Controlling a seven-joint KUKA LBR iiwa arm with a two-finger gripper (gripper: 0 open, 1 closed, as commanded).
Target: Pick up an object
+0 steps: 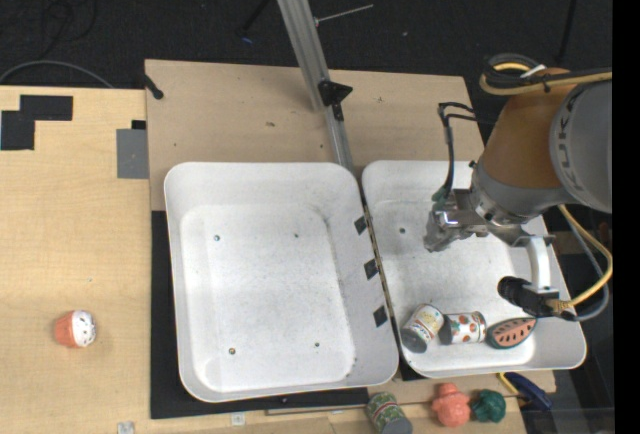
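Note:
My gripper (440, 232) hangs over the upper middle of the right bin (400, 184), reaching in from the right under the grey arm with its orange band. Nothing shows between its fingers. Along the bin's front edge lie three objects: a small can with a yellow band (423, 327), a red and white patterned can on its side (463, 328), and a watermelon-slice toy (511, 332). They rest well below the gripper, apart from it.
The left bin (200, 192) sits beside the right one, joined by black clips. A metal rail (305, 32) slants in from the back. A red and white ball (75, 329) lies on the left bench. Small toys (450, 404) sit in front of the right bin.

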